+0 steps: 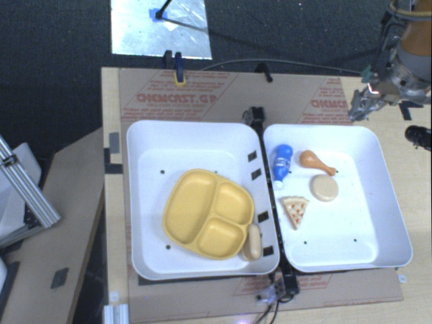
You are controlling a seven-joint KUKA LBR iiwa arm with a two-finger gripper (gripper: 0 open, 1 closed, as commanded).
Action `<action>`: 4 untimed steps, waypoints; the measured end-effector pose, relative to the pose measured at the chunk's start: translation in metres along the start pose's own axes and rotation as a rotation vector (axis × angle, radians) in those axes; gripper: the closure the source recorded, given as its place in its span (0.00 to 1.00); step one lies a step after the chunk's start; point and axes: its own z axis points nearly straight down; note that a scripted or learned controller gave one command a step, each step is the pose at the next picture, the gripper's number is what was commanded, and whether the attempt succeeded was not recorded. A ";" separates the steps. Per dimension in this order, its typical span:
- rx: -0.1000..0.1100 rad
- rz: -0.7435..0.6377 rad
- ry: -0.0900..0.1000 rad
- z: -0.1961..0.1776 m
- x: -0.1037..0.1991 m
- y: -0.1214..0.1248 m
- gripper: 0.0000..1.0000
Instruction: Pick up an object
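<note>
White bins, two, side by side. Left bin (pixel 145 181): yellow divided tray (pixel 202 211), beige bread roll (pixel 253 241) at its corner. Right bin (pixel 378 201): blue bottle (pixel 281 162), drumstick (pixel 316 160), round biscuit (pixel 325 188), pizza slice (pixel 295 210). Gripper (pixel 360 104) — above the right bin's far corner, nothing visibly held; finger state cannot be told.

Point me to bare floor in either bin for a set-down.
Right bin: open floor along the near wall, below the pizza slice and cookie. Left bin: a strip along the far wall above the yellow tray. Crowded: the divider side, around the blue bottle and drumstick.
</note>
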 end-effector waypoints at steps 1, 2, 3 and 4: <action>0.002 -0.003 0.001 0.001 0.055 -0.004 1.00; 0.002 -0.003 0.001 0.019 0.104 0.001 1.00; 0.002 -0.002 0.001 0.038 0.162 -0.002 1.00; 0.003 -0.003 0.002 0.048 0.202 -0.012 1.00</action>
